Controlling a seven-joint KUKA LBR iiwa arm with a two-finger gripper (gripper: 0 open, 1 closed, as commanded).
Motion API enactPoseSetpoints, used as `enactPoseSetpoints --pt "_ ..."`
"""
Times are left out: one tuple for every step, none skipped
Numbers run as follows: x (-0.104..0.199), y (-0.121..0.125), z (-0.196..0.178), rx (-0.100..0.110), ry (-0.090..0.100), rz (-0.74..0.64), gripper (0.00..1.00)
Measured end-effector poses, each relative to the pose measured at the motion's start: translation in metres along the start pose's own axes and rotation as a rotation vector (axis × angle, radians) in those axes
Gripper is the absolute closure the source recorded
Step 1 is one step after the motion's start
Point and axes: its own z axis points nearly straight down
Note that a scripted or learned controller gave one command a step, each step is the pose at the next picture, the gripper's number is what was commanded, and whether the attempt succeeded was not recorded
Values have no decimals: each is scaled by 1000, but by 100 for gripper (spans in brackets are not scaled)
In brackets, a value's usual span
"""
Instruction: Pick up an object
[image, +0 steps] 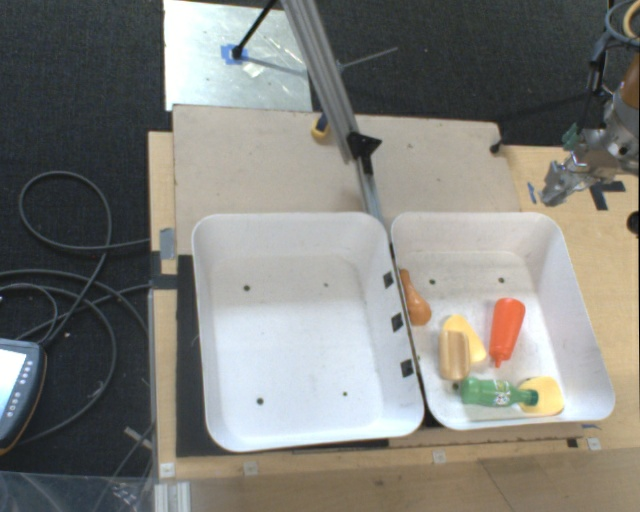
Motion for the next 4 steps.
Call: enactPoseSetpoints --pt "46 -19 -7 6 3 -2 100" --pt "95 -43 4 10 5 -3 100" --pt "145 -57 18 10 5 -3 100" --pt "196 -69 30 10 5 -4 100"
